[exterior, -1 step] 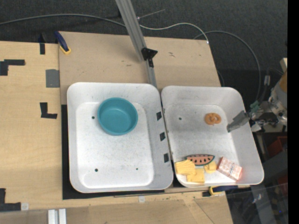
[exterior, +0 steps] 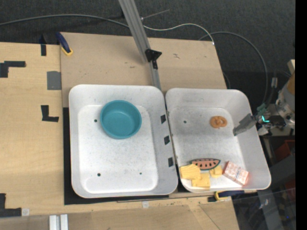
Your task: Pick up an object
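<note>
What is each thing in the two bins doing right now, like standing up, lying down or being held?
Round teal plastic bowl: upright, mouth up, in the left white bin.
Small tan round pastry: lying alone in the right white bin.
Orange-red toy slice: lying flat, touching the yellow pieces.
Yellow block pieces: heaped.
Pink patterned packet: lying flat.
Gripper: beside the right rim, holding nothing.

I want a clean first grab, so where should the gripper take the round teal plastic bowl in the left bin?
Probably the rim of the round teal plastic bowl, coming straight down with one finger inside and one outside. It sits upright and open, alone in the left white bin, so any rim side looks free.
</note>
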`<state>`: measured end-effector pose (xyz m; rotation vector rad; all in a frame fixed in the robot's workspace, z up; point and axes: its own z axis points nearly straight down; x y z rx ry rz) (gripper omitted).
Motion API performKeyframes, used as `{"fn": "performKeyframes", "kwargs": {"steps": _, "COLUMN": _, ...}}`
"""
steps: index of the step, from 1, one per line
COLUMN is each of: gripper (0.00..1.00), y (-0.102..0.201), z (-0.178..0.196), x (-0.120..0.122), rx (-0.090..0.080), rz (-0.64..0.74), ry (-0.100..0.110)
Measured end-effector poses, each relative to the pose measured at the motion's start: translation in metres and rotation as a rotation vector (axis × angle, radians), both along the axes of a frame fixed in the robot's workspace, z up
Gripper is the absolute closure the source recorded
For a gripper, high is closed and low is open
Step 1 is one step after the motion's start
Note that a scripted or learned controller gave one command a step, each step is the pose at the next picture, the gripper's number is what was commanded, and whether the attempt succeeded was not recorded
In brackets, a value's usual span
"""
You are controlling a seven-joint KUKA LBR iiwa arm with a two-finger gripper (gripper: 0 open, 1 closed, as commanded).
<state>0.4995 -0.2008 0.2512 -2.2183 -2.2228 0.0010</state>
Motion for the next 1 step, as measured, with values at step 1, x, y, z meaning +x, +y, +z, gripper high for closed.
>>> {"fn": "performKeyframes", "kwargs": {"steps": 1, "gripper": 0.0, "y": 0.0029, "z": -0.0555, "x": -0.0107, "rx": 0.001, "rz": -0.001, "ry": 0.005}}
